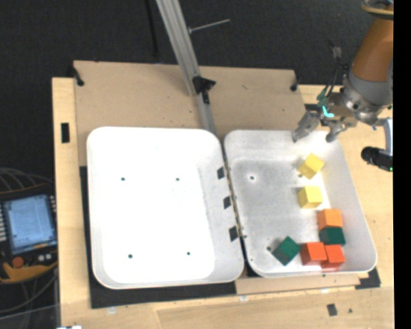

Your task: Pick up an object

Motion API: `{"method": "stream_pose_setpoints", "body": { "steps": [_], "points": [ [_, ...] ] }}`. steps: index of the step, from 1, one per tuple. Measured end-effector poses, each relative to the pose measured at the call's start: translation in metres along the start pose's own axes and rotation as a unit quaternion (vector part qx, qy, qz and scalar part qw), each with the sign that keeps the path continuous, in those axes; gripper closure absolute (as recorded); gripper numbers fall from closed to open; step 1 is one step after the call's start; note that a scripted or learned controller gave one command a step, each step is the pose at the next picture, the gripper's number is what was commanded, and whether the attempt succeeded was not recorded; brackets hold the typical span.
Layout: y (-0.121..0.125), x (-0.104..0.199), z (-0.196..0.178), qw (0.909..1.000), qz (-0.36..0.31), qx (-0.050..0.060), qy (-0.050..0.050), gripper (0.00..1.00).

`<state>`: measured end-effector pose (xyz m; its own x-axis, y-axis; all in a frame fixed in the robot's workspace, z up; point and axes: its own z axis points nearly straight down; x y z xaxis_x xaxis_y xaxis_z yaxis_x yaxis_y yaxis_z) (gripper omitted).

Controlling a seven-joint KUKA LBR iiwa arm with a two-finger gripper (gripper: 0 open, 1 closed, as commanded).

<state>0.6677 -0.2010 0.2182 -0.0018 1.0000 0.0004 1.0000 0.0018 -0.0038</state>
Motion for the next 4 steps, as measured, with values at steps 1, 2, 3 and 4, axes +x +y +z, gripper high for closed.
{"method": "stream_pose_setpoints", "body": {
  "steps": [1, 2, 3, 4],
  "points": [
    [0.001, -0.001, -0.003, 1.0000, -0.002, -0.002, -0.002, 0.00],
    [-0.004, -0.001, 0.040, 1.0000, 0.001, 0.000, -0.001, 0.00],
    [-0.006, -0.010, 0.092, 1.0000, 0.001, -0.007, -0.005, 0.00],
    [-0.001, -0.010, 0.091, 0.9999, 0.000, -0.012, -0.005, 0.00]
  ]
}}
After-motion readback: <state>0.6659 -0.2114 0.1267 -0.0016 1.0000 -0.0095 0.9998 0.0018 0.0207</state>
